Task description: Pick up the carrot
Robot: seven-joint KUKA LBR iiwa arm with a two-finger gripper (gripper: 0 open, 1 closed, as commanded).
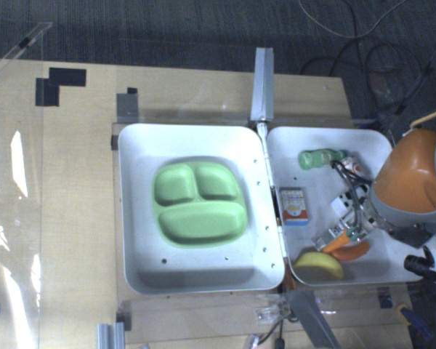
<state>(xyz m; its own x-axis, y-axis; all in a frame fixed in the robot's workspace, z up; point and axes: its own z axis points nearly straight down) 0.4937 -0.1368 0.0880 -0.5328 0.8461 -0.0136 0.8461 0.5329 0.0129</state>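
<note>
Carrot (346, 250): located in right bin (316, 140), near front wall, directly at pincer (341, 233) tip. Orange body extends from the tip away toward the arm side; near end lies touching or just beside the banana (318, 265), which sits just in front of the pincer.

Pincer state: lowered onto the carrot. Opening cannot be determined; mechanism blurred and small. Carrot not confirmed as held. Treat as not held.

Handling assessment (judgement from appearance):
- Probably a plastic toy. Expect light weight, stiff body, no crushing risk.
- Smooth, rounded, tapered surface. Expect slip and roll under closing force.
- Lies flat on bin floor. Requires descent nearly to the floor for purchase.

Recommended grasp:
- Take hold across the short axis, at the thick middle, not at the tapered end.
- Align closing direction square to the long axis to prevent twist-out.
- Avoid the end nearest the banana; risk of catching both items.

Neighbouring items:
- Card box (293, 205): beside the pincer, toward the divider, apart from the carrot.
- Green bottle (321, 158): behind the pincer, near rear wall, well apart.
- Green tray (199, 203): in left bin (134, 217), beyond the divider, no interference.

Hazards: front bin wall near the grasp site; limited room on that side. Lift vertically and verify carrot rises with the pincer.
</note>
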